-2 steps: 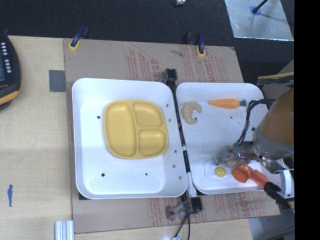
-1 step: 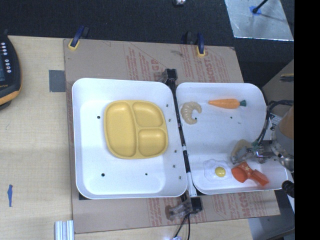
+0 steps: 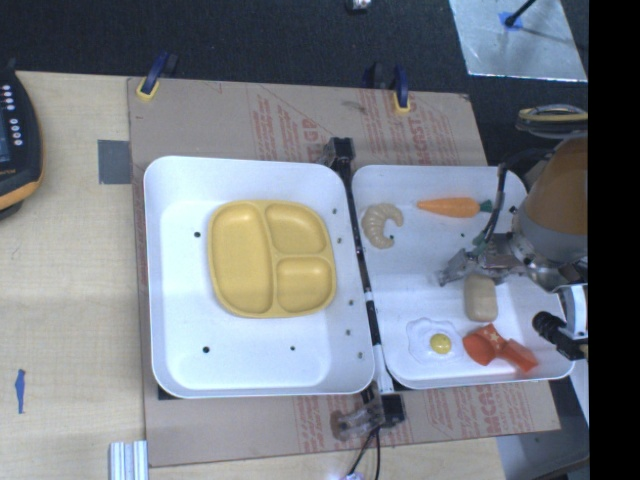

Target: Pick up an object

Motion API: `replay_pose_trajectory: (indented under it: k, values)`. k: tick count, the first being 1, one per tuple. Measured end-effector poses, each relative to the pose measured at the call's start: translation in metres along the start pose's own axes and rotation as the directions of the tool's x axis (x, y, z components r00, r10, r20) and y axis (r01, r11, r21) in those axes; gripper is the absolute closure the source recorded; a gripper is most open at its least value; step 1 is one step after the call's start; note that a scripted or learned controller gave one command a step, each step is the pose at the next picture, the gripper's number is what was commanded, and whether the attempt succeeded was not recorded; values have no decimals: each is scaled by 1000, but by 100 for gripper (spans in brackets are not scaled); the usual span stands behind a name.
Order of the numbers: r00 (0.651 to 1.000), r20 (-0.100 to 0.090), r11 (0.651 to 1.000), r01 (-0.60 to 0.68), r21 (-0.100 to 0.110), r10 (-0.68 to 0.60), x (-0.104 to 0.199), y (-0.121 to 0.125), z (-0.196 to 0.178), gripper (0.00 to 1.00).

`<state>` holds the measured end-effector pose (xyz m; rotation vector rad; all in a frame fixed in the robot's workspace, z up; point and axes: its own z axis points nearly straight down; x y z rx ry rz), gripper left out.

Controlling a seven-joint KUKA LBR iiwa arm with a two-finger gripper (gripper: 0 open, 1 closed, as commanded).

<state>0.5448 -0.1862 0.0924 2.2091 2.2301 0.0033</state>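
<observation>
My gripper [image 3: 482,266] hangs low over the middle of the right bin [image 3: 400,183], at the end of the grey arm with the orange band that comes in from the right. Directly beneath it and toward the front lies a beige, potato-like piece [image 3: 481,300], touching or nearly touching the gripper's metal parts. Around it in the same bin are a beige croissant-shaped piece [image 3: 380,223] at the back left, an orange carrot [image 3: 448,207] at the back, a toy fried egg [image 3: 432,342] at the front, and a red piece [image 3: 497,349] at the front right.
The left bin [image 3: 175,268] holds a yellow divided plate [image 3: 270,258]. A black divider with clips [image 3: 343,153] runs between the bins. The bins rest on a cardboard sheet [image 3: 250,118] held by blue clamps. A pendant [image 3: 15,138] lies at the far left.
</observation>
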Motion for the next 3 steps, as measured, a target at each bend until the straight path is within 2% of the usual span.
replay_pose_trajectory:
  k: [1,2,3]
  values:
    - [1000,-1,1000,0,7,0,-2,-4,-10,100]
    - [1000,-4,1000,1,9,-1,79,3,-3,100]
    - [1000,-4,1000,3,-4,-4,154,15,-106,100]
